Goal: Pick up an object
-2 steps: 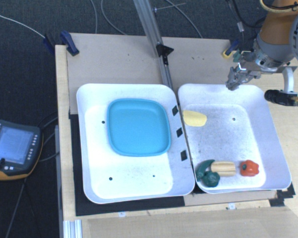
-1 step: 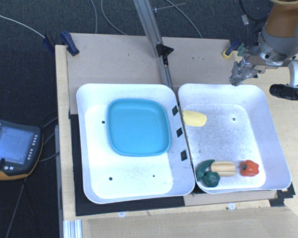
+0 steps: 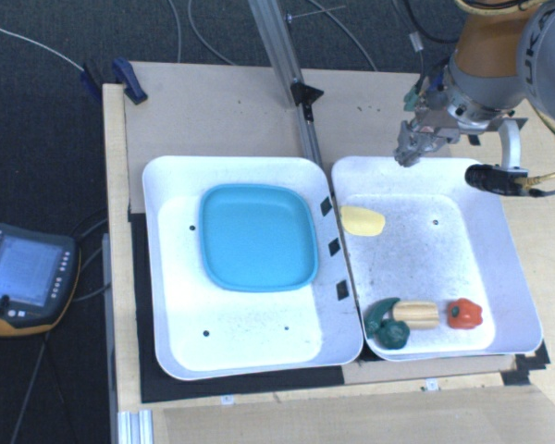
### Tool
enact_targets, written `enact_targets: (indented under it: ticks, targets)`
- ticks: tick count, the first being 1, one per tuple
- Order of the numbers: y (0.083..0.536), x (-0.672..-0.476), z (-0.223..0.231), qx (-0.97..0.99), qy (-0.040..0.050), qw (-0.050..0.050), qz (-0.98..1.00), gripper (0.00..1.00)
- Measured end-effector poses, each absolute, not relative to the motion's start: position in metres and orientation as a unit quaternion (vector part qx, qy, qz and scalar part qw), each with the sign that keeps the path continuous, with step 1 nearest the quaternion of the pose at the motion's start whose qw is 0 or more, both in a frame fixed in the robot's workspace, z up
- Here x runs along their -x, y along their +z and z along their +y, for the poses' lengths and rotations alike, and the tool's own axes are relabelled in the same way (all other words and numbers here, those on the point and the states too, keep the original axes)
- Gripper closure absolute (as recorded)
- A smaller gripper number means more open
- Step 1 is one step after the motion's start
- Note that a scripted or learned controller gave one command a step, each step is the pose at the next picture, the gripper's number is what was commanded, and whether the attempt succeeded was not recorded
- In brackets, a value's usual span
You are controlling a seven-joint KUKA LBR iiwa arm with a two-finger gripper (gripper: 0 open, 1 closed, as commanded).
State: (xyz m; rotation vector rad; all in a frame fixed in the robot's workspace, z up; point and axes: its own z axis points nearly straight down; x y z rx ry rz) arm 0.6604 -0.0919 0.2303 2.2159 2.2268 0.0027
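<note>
Nothing is picked up yet: my gripper (image 3: 409,154) hangs over the far rim, its state I cannot tell, the nearest object, a yellow piece (image 3: 363,221), lying below-left of it.

KUKA arm (image 3: 499,40): grey casing, orange band

A rounded grey shell meets a broad orange ring above the wrist; black cables trail beside it, and the small metallic gripper (image 3: 412,148) looks greyish, its details blurred.
</note>
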Motion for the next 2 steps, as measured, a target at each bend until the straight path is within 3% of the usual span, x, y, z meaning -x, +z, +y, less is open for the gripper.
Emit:
enact_targets:
  ticks: [2]
  targets:
    - [0.240, -0.623, 0.001, -0.706, 0.0006, 0.000, 0.709, 1.00]
